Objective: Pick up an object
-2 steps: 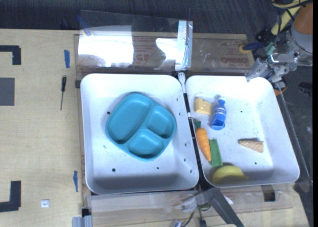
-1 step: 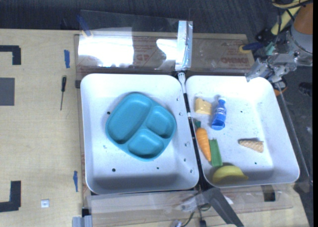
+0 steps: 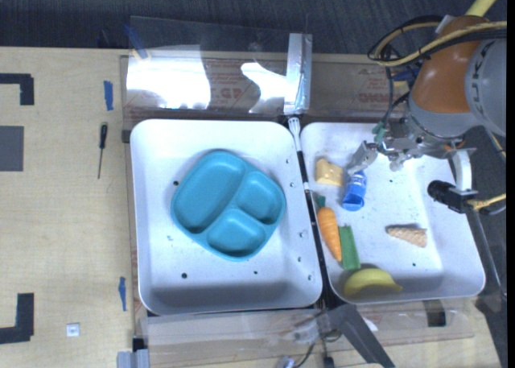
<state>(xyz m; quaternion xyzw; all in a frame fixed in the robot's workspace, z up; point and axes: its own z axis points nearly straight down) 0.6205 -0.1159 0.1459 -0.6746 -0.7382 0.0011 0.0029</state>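
The counter [image 3: 56, 221] carries two white bins. The left bin [image 3: 153, 270] holds a blue divided tray [image 3: 228, 203]. The right bin [image 3: 451, 270] holds the small things: an orange carrot [image 3: 328, 233] against a green stick [image 3: 348, 246], a yellow banana [image 3: 368, 280], a tan wedge [image 3: 407, 234], a pale yellow piece [image 3: 327, 171] and a blue bottle [image 3: 354, 190]. The gripper [image 3: 372, 155] hangs open just above the bottle, holding nothing. It would likely do best to descend straight, straddle the bottle across its narrow width, and close before lifting, keeping clear of the pale piece beside it.
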